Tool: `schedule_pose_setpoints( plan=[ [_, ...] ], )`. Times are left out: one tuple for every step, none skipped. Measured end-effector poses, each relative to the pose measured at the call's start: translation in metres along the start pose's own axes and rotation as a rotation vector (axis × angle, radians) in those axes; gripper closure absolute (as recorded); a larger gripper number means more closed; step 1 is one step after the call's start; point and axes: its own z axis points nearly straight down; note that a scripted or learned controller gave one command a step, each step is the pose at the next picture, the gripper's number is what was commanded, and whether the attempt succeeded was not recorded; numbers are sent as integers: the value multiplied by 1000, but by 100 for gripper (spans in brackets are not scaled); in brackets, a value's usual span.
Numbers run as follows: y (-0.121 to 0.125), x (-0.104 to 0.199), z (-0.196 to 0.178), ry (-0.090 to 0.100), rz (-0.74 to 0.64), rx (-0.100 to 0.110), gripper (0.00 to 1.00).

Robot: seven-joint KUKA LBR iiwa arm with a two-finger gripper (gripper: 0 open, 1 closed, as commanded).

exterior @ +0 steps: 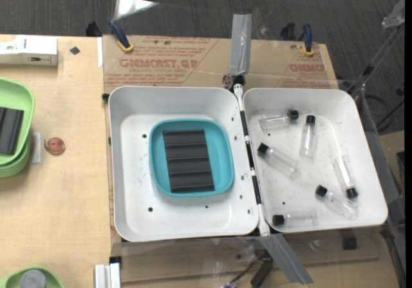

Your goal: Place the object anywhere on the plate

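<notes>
A teal square plate [221, 151] sits in the middle of the left white bin [129, 171], with a black ribbed insert [188, 160] lying on it. The right white bin [367, 151] holds several clear plastic vials with black caps, lying on their sides. One vial [279, 119] lies near the bin's back left, one [309, 135] stands out in the middle, and one [344, 177] lies toward the right.
A cardboard sheet [193, 58] clamped with yellow-tipped clamps lies behind the bins. On the wooden bench at left are a green tray [19, 96], a white box [29, 51] and a small round brown piece [55, 145].
</notes>
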Motion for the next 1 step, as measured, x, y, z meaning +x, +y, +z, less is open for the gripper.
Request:
schedule_pose_setpoints(
  plan=[
    [0, 0, 0, 0, 0, 0, 0]
  ],
)
